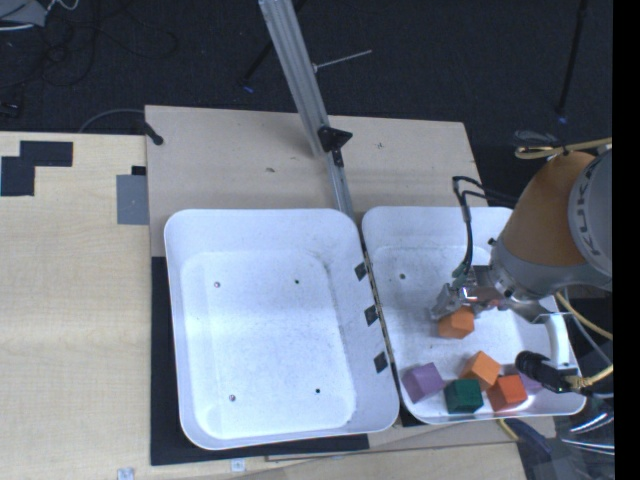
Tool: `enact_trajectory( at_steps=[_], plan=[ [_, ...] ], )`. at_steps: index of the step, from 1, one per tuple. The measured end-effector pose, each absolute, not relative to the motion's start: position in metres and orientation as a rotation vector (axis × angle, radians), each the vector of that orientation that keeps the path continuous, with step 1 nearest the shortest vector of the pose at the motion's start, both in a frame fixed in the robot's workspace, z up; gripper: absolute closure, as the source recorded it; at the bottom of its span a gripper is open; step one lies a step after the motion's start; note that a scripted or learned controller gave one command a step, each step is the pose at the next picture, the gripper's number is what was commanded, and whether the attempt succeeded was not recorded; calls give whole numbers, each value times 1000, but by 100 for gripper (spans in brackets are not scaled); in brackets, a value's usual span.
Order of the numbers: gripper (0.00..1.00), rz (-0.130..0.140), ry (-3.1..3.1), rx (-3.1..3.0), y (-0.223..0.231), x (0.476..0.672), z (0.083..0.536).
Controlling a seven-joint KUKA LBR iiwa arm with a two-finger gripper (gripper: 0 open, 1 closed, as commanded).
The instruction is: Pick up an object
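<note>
Your right bin (400, 243) has a little cluster along its front edge: purple block (422, 379), green block (463, 396), an orange cube (484, 367) and a red-orange one (509, 391), all bunched close together near the front right corner. Nothing's crowding the gripper (457, 306) though. It sits mid-bin, right of center, well behind that bunch. Right at its tip you've got another orange block (459, 322), small, bright and boxy, tilted a bit. Can't tell if it's really clamped or just touching. The left bin (190, 233) sits just beside, past the clipped divider.
</note>
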State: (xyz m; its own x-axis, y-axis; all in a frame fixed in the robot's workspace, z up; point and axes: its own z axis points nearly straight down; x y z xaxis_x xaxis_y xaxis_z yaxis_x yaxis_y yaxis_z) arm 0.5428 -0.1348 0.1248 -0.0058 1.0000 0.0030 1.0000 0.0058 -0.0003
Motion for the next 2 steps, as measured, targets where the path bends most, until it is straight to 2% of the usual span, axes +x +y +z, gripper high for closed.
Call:
enact_trajectory(
  at_steps=[1, 2],
  plan=[
    [100, -7, -2229, -2212, -53, 534, 193],
    [100, 7, -2214, -2220, -75, 487, 190]
  ],
)
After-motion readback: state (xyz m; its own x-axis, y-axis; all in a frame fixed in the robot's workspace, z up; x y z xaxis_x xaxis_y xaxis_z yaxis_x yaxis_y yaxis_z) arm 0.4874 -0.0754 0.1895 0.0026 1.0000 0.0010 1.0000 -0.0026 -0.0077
